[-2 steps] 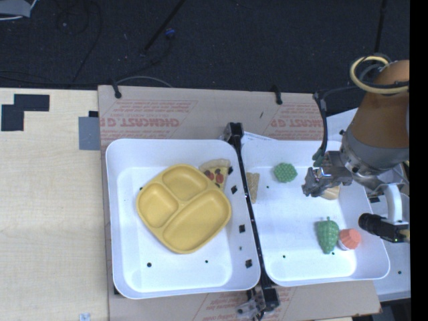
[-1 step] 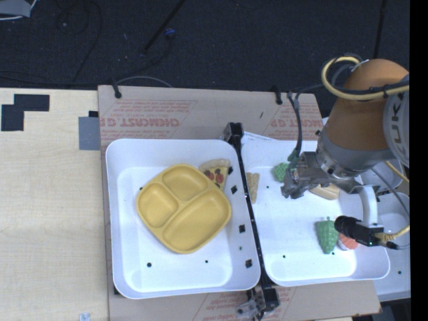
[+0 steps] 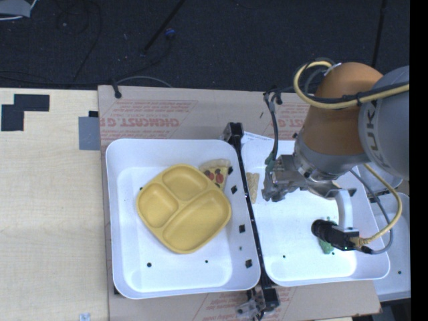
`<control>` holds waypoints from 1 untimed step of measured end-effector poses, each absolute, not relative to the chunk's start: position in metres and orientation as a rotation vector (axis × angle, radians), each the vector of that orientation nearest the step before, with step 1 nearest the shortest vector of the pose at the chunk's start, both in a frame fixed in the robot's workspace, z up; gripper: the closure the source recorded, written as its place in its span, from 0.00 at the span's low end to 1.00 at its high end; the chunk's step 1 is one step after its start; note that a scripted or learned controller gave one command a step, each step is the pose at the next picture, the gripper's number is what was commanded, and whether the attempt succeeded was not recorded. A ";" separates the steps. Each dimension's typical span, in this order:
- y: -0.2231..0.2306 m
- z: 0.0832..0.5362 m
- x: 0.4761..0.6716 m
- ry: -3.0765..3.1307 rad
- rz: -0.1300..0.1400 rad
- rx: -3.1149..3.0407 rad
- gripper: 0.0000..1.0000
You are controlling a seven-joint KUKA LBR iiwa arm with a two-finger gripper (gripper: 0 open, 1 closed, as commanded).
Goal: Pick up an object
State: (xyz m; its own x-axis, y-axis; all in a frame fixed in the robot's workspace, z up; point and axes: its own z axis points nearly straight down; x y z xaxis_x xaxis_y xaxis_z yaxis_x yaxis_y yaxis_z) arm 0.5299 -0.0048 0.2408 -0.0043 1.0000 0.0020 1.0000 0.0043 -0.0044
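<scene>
Camera view, left to right: left bin (image 3: 127, 246) holding a yellow divided plate (image 3: 184, 208), a pizza slice (image 3: 217, 173) tucked at its far edge, pickable; right bin (image 3: 294, 259) with the gripper (image 3: 275, 187) low near the divider, likely reaching; a green object (image 3: 326, 245) sits beyond.

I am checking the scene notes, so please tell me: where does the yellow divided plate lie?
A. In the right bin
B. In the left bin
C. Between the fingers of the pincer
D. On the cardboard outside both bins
B: the yellow divided plate lies flat on the floor of the left bin, while the pincer is over the right bin, apart from the plate.
</scene>
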 end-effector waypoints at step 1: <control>0.043 0.236 0.515 -2.223 0.005 -2.212 1.00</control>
